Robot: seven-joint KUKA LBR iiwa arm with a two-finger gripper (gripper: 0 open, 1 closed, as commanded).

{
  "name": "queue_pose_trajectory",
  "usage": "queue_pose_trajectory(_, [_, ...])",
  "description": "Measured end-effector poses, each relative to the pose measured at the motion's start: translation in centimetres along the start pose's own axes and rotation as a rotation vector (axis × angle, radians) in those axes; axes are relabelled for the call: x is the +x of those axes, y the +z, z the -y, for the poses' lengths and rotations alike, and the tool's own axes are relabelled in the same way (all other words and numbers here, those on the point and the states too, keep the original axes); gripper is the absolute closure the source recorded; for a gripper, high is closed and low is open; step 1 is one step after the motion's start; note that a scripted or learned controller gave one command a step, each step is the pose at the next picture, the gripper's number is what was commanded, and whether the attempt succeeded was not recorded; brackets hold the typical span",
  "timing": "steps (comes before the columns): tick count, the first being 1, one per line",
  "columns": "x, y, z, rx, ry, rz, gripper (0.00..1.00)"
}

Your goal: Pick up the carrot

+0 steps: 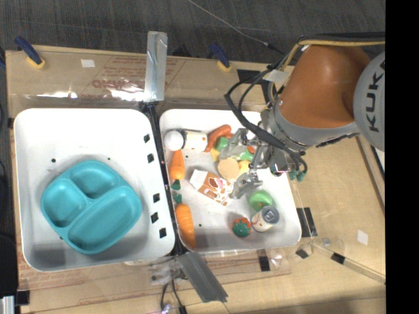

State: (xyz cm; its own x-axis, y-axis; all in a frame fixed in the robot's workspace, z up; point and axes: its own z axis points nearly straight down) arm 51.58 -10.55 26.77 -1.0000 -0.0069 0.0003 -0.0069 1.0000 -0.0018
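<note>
Two orange carrots lie in the right bin (pixel 288 237) along its left wall: one carrot (pixel 177 164) mid-way down, pointing away from me, and a second carrot (pixel 184 222) near the front left corner. My gripper (pixel 242 162) hangs over the middle of that bin, to the right of both carrots and apart from them. It is open, one grey finger toward the back and one toward the front. A beige round piece (pixel 228 169) lies just left of it. Nothing is held.
Around the gripper lie an orange-red toy vegetable (pixel 219 136), a white cylinder (pixel 174 139), a printed packet (pixel 213 186), a green item (pixel 260 199), a small can (pixel 266 218) and a red-green ball (pixel 241 227). The left bin (pixel 26 129) holds a teal divided plate (pixel 91 205).
</note>
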Motion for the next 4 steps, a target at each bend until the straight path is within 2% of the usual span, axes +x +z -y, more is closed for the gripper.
queue_pose_trajectory(1, [1.1, 15.3, -0.6, -0.004, 0.042, -0.014, 0.00])
queue_pose_trajectory(2, [-4.8, 16.9, -1.4, 0.000, 0.064, 0.003, 0.00])
queue_pose_trajectory(3, [-4.9, 15.9, -1.6, 0.000, 0.056, 0.005, 1.00])
queue_pose_trajectory(4, [-3.6, 7.4, -6.4, -0.001, -0.202, 0.006, 1.00])
